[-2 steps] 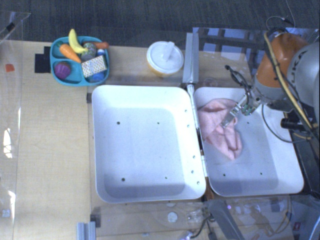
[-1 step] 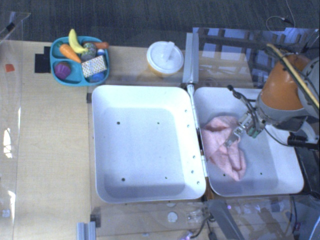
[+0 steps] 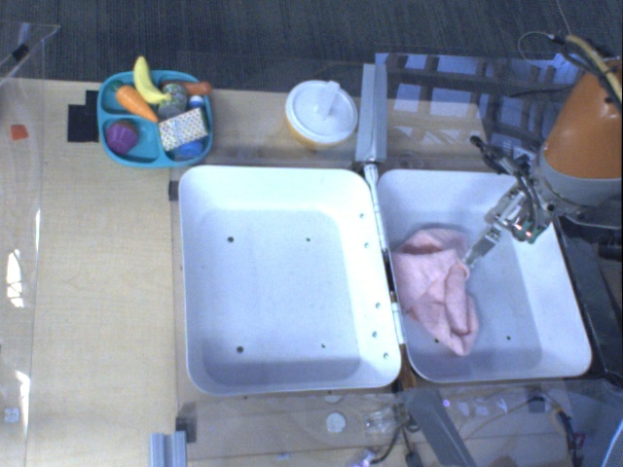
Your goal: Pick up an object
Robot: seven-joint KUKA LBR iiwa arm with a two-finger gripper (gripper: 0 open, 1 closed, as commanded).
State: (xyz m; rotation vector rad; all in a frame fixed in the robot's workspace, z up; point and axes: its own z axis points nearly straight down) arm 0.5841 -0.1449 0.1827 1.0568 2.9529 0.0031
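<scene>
A crumpled pink cloth [image 3: 438, 288] lies in the right white bin [image 3: 545, 329], toward its left side. My gripper [image 3: 475, 253] reaches in from the right and slants down to the cloth's upper right edge, with its tip touching or just above the fabric. The fingers look close together at the tip, and no fabric is visibly lifted between them.
The left white bin [image 3: 282, 280] sits beside the right one, with a metal divider [image 3: 368, 115] above their seam. A blue tray of toy food [image 3: 154, 117] and a white lidded cup [image 3: 321, 111] stand at the back on the wooden bench.
</scene>
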